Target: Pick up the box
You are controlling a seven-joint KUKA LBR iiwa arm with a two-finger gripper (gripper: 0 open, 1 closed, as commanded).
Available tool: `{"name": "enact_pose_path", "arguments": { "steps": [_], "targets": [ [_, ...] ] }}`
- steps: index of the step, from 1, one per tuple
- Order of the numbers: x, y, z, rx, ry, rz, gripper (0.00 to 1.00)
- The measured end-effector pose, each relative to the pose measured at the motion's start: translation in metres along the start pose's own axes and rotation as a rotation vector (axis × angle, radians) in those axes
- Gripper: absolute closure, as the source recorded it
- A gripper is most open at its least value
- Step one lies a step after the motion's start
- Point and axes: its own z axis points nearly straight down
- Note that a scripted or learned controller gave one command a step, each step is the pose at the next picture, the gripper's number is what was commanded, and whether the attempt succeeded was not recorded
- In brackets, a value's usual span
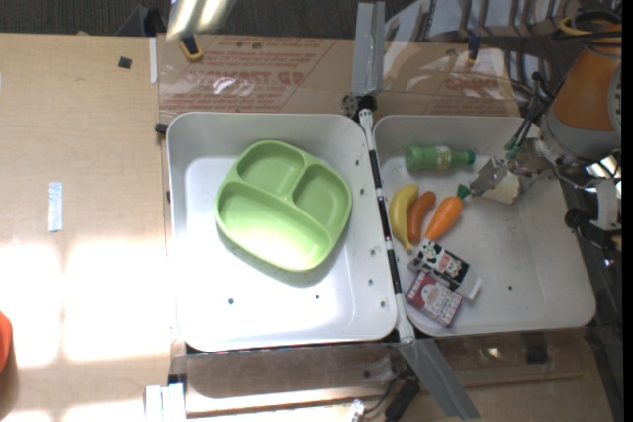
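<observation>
The box (441, 264) is small, with a black and white pattern, and lies flat near the front left of the right bin (554, 311). A red and white packet (434, 297) lies against its front side. My gripper (495, 181) hangs over the back middle of the right bin, just right of the carrot's green top. It is well behind the box and apart from it. The grey arm with its orange band (589, 94) reaches in from the upper right.
An orange carrot (446, 213), a red pepper (421, 212) and a banana (402, 213) lie side by side behind the box. A green bottle (438, 156) lies near the back wall. The left bin (198, 311) holds a green divided plate (284, 205).
</observation>
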Motion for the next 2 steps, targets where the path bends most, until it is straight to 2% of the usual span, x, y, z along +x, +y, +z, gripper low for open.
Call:
{"name": "enact_pose_path", "arguments": {
  "steps": [1, 2],
  "targets": [
    [-0.001, 0.018, 0.0, 0.0, 0.0, 0.004, 0.0],
    [-0.003, 0.018, -0.01, -0.003, -0.008, 0.002, 1.0]
  ]
}}
